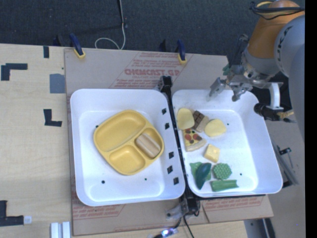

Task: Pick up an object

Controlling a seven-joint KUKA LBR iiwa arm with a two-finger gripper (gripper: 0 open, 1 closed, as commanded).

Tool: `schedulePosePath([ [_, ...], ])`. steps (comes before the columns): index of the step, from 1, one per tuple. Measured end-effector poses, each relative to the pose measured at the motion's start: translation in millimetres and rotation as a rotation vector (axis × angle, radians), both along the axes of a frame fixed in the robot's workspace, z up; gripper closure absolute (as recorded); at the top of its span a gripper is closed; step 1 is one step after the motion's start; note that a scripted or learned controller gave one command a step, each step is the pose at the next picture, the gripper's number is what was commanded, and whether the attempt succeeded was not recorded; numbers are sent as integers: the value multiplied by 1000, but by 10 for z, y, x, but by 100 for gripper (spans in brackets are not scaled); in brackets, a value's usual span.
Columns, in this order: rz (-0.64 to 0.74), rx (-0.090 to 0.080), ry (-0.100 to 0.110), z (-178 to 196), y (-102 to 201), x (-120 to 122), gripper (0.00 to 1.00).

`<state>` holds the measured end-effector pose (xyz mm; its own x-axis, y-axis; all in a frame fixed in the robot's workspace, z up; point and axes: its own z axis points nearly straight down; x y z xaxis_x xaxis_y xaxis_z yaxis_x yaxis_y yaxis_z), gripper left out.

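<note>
Gripper [226, 89] hangs over the far edge of the right bin [257, 148], fingers spread, nothing between them; I judge this the approach step. Next it must drop nearer onto one piece, perhaps the pale yellow round piece [215, 128], smooth, mid-bin beside the brown block [199, 119].

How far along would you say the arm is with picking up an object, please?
Nothing looks picked up yet. The pincer hangs open over the far rim of the right bin with nothing between its fingers. The toy foods lie on that bin's floor: the pizza slice, the yellow wedge, the green pieces. The yellow tray sits in the left bin. Descent, grasp and lift all remain.
</note>
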<state>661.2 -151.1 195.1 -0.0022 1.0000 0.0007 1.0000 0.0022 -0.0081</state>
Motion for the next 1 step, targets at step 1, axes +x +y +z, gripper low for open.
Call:
schedulePosePath([
  [1, 0, -1, -9, -998, -56, -828, 0],
])
